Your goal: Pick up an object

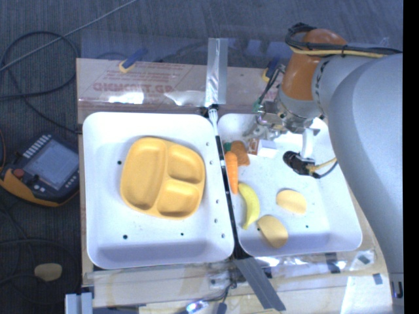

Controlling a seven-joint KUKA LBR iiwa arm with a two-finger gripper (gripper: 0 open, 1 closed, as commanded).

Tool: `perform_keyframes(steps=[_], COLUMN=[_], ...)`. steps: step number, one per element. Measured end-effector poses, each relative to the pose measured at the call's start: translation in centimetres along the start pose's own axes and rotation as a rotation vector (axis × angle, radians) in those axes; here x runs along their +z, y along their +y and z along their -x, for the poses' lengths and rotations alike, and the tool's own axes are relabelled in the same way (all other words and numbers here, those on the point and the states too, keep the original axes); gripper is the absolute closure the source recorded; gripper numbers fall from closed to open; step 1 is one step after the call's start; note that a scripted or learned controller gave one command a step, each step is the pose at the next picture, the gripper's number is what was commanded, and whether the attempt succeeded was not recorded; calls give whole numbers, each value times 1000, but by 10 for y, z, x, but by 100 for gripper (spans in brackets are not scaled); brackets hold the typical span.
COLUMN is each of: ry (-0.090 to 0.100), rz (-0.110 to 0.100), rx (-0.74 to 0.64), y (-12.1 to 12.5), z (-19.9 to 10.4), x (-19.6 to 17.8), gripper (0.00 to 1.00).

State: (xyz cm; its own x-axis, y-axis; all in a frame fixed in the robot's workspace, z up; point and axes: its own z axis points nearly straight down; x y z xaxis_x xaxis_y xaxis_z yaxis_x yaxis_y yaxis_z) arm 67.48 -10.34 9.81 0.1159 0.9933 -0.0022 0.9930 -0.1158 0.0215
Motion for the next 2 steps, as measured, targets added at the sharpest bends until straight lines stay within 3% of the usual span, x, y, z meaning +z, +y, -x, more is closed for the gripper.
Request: perform_keyframes(steps=[2], ry=[0], rz=[-6], rx=[77], y=[-2], z=[-3], x=[-7], gripper=[100])
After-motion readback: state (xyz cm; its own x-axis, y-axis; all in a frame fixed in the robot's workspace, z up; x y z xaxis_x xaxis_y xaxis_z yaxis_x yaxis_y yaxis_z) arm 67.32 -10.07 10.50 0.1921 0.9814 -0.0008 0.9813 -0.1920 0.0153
